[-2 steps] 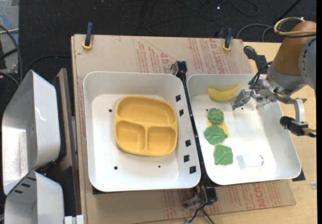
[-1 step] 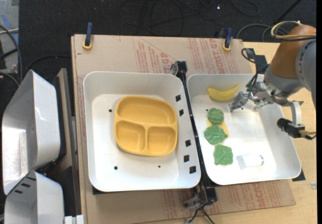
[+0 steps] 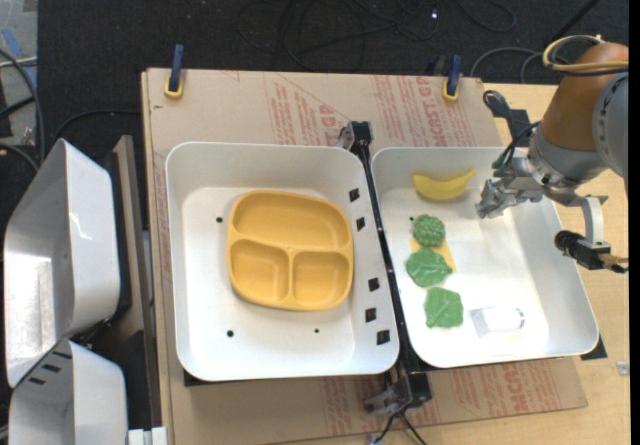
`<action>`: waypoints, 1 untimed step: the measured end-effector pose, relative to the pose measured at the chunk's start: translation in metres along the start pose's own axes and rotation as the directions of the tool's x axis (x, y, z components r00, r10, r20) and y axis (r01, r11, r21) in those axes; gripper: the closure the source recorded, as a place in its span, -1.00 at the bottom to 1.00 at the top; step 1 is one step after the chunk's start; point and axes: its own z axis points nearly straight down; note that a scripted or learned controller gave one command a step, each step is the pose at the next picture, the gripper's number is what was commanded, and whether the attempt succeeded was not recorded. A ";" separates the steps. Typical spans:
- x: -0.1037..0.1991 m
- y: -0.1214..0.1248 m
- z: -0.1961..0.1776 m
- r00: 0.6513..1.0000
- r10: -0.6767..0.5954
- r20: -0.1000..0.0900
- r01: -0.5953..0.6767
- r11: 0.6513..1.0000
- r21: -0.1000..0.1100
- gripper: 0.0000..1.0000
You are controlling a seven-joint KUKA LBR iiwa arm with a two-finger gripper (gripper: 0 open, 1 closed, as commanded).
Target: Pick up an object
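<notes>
arm (image 3: 585, 113) reaches in from the right, orange band above the wrist, gripper (image 3: 492, 199) low over the upper right part of the right bin (image 3: 565, 333). fingertips sit just right of the yellow banana (image 3: 443, 184), near it but apart. nothing visible between the fingers; can't tell from this angle how far open they are.

right bin contents: banana near the top edge, curved, lying flat. below it a column of three green leafy pieces: a round bumpy one (image 3: 429, 229), a second (image 3: 428, 267) lying over a bit of yellow, a third (image 3: 443, 308) lowest. a small clear or white item (image 3: 497, 318) lies just right of the lowest green piece, too faint to identify.

left bin (image 3: 195, 233) holds a yellow divided plate (image 3: 290, 249), three compartments, roughly centred. both bins sit side by side on a cardboard sheet (image 3: 300, 103) held by blue clamps at the far edge.
</notes>
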 end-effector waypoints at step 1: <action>0.001 0.005 -0.044 1.000 0.000 0.000 0.000 1.000 -0.002 1.00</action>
